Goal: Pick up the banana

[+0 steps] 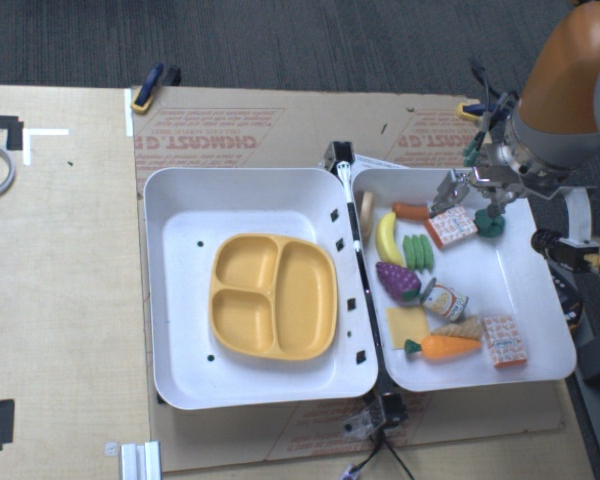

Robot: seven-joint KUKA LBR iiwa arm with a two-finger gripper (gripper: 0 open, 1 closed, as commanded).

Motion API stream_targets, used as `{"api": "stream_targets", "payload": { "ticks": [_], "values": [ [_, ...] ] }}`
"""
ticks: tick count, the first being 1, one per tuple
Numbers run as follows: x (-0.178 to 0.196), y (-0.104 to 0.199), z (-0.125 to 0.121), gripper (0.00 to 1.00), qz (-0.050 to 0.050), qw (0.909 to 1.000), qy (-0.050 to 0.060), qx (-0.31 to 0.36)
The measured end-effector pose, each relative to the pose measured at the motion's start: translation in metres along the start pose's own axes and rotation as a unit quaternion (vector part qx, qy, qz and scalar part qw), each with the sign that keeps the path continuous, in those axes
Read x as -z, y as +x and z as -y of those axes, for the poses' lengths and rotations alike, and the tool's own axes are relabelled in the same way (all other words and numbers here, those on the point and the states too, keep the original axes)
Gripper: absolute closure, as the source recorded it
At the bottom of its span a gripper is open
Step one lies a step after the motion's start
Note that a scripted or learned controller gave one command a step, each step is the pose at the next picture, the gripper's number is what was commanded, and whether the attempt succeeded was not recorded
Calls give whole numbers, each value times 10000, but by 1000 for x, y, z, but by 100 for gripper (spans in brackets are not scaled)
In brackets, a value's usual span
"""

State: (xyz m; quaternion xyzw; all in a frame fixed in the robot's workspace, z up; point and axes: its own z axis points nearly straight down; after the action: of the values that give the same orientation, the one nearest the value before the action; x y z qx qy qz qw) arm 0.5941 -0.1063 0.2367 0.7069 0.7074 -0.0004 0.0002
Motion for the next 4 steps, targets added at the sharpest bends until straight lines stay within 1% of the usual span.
{"api": "stream_targets", "payload": {
  "ticks": [1, 2, 3, 4],
  "values": [
    [-44, 63, 1, 0, -2, 9997, 2, 264],
    [-44, 99, -1, 0, -3, 9917, 5, 1286],
    [-35, 98, -2, 100, 3, 9919, -3, 1271],
    [-45, 200, 49, 100, -1, 9947, 8, 1029]
  ]
}}
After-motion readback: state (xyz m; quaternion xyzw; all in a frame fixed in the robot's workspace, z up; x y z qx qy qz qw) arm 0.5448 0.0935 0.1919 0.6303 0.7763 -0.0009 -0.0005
